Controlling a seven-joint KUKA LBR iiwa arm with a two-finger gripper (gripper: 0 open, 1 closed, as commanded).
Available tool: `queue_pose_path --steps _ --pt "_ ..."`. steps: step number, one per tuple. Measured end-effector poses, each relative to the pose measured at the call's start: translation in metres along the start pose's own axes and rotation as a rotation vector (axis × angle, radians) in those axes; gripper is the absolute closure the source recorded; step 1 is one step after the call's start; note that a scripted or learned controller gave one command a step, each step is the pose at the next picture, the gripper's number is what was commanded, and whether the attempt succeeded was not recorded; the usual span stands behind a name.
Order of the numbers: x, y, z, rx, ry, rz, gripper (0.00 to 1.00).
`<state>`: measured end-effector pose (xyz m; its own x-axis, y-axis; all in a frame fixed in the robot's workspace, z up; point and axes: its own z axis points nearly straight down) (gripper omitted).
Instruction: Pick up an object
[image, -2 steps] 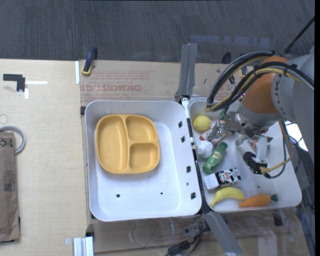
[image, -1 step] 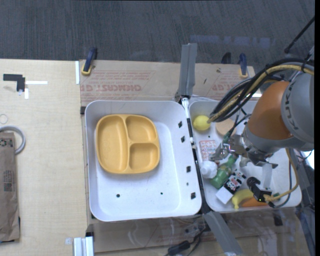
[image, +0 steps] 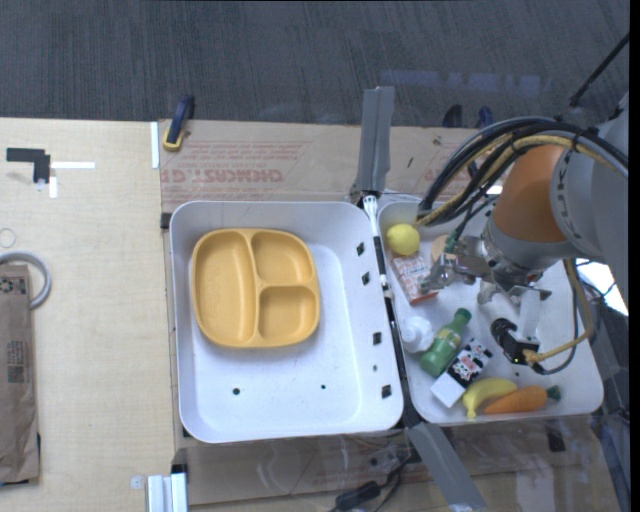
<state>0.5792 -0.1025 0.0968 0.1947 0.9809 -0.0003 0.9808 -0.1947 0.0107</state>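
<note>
Lemon (image: 402, 238) lies just left of end effector (image: 447, 272).

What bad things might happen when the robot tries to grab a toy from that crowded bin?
The green bottle, banana and carrot lie packed close, so the gripper might bump one or pinch two at once. The lemon is round and sits by the right bin's wall, so it may roll away.

bench (image: 80, 300): light wood | on it: left white bin (image: 290, 400), right white bin (image: 585, 385), touching | brown cardboard sheet (image: 270, 160) under bins' far edge | paper bag (image: 15, 380) at left edge
</note>
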Motion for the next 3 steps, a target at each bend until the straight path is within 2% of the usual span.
queue_pose_path --steps 1,2,3 --pt "0.02 0.009 -0.094 0.012 0.0 -0.221 0.0" --pt "-0.01 0.068 -0.041 0.011 -0.002 -0.145 0.0" --pt "-0.064 0.068 -0.025 0.011 -0.001 -0.168 0.0"
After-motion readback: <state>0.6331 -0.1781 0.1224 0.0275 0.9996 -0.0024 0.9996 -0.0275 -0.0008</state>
